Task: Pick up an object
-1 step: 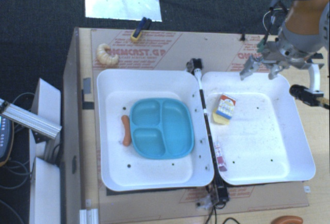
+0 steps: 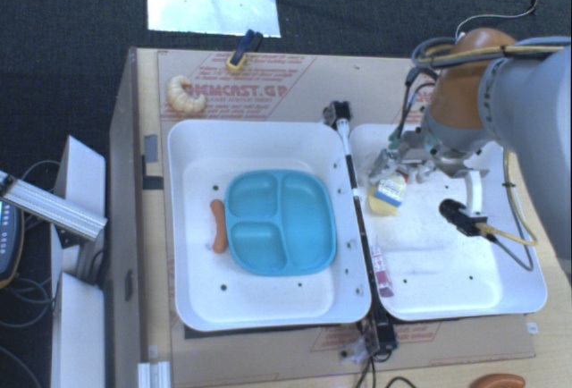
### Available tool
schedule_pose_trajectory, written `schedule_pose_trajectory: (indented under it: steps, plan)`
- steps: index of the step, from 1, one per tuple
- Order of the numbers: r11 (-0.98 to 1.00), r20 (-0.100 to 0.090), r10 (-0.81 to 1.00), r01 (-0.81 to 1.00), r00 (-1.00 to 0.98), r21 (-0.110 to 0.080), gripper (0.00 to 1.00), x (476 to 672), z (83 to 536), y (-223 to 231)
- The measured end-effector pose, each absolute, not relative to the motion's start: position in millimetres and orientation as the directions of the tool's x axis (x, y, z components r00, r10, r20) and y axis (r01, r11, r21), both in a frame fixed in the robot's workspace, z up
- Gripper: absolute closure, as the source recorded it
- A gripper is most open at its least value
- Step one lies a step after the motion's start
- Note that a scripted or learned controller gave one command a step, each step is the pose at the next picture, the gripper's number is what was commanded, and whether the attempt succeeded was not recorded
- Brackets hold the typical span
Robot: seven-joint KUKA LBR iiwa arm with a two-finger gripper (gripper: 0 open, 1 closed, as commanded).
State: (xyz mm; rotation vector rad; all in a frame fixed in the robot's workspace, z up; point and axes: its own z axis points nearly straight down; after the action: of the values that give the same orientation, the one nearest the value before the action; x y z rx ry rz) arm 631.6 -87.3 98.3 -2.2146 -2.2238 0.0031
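Hovering low in the right white bin (image 2: 447, 274), the claw (image 2: 394, 164) sits just above a small yellow block w/ blue-white label (image 2: 387, 196), which lies near the bin's left wall. Approach step, I'd say; nothing lifted yet. Can't tell if the claw's wide or narrow. Next: drop straight down, close on it, lift.

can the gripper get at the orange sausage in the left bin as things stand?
Probably yes: sausage lies uncovered on the left bin floor; only the blue plate crowds one side. Gripper is over the right bin.
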Motion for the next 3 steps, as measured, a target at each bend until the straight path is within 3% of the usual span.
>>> schedule_pose_trajectory:
  steps: [1, 2, 3]
  plan:
    - [0.005, 0.000, 1.000, 1.000, -0.005, 0.006, 1.00, 634.3, 112, -88]
    - [0.005, -0.001, 1.000, 1.000, -0.005, 0.007, 1.00, 619.6, 242, -63]
    - [0.004, -0.001, 1.000, 1.000, -0.004, 0.003, 0.00, 618.8, 240, -63]
